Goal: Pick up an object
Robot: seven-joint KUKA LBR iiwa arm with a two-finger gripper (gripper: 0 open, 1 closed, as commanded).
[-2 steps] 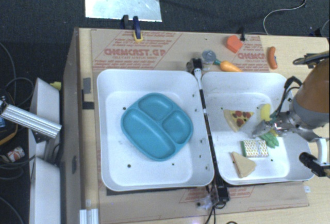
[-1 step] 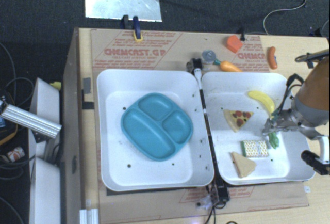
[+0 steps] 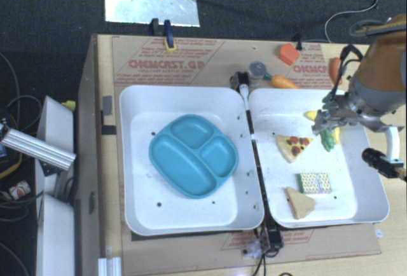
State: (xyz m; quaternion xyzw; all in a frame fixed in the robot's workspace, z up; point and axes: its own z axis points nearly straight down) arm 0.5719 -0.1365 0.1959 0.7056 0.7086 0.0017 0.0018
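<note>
My gripper hangs low over the back of the right bin, with the arm coming in from the right. A small yellow piece pokes out at its left side. A green toy lies just below it, partly covered by the gripper. A toy pizza slice rests to the left of the green toy. Nearer the front lie a patterned block and a tan wedge. None of these is visibly between the fingers.
The left bin holds a blue divided plate. Behind the bins on the bench lie an orange block, a toy carrot and a grey disc. A ridge separates the two bins.
</note>
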